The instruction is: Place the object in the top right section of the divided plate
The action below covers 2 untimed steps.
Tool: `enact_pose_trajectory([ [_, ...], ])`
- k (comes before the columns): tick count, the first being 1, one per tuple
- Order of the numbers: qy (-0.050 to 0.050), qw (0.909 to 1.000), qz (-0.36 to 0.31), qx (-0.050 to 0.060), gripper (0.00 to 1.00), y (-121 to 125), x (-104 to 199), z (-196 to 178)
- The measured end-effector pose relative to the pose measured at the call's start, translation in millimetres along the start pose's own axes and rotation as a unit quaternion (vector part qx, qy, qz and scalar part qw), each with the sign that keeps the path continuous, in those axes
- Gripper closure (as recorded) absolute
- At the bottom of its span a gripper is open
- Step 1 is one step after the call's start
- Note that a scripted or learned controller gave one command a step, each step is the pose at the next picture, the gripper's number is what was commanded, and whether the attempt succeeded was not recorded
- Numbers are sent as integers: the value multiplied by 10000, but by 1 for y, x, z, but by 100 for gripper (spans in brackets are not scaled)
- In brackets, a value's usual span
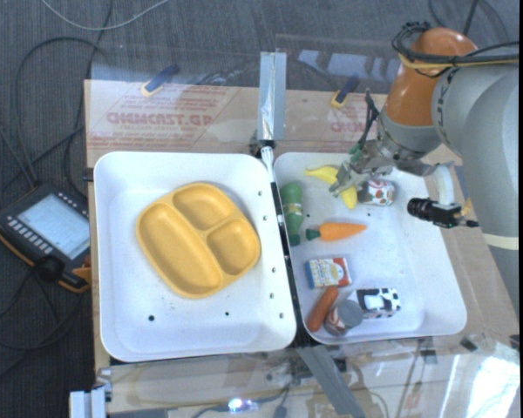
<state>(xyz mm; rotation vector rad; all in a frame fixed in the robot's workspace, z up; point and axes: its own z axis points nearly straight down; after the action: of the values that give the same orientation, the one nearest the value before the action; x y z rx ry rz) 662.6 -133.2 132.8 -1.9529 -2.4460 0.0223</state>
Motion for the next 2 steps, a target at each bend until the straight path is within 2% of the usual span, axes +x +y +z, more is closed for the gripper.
enact_pose_trajectory([
  [1, -7, 9955, -946, -64, 100, 8, 80, -49],
  [2, -4, 9994, -328, -66, 100, -9, 111, -119],
])
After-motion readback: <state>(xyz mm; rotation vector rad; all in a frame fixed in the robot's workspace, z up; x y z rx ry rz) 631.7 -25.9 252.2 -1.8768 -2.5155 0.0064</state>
